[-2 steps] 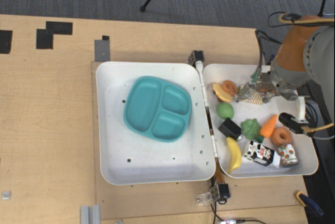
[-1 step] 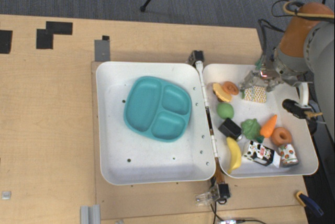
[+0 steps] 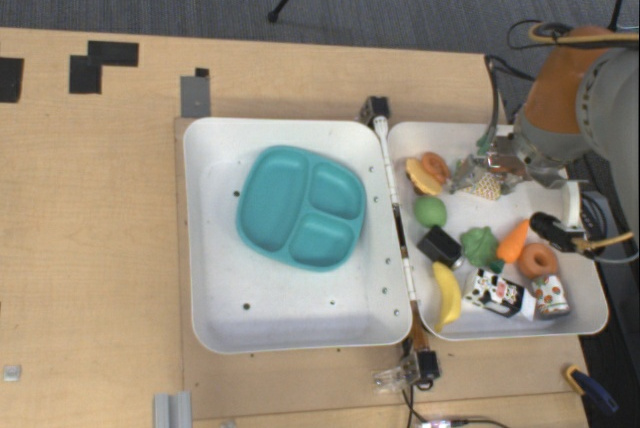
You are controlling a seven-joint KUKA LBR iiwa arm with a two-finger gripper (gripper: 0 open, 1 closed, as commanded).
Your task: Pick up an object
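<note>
Over the right bin's [image 3: 592,316] far side we're hovering our gripper [image 3: 487,168], jaw state impossible to tell from up here, and we're eyeing the burger toy [image 3: 428,172] lying just to its left, near the divider.

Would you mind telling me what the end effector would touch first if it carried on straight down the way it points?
Probably the white bin's bare floor beside the hot dog, though depth is unclear under the end effector.
</note>
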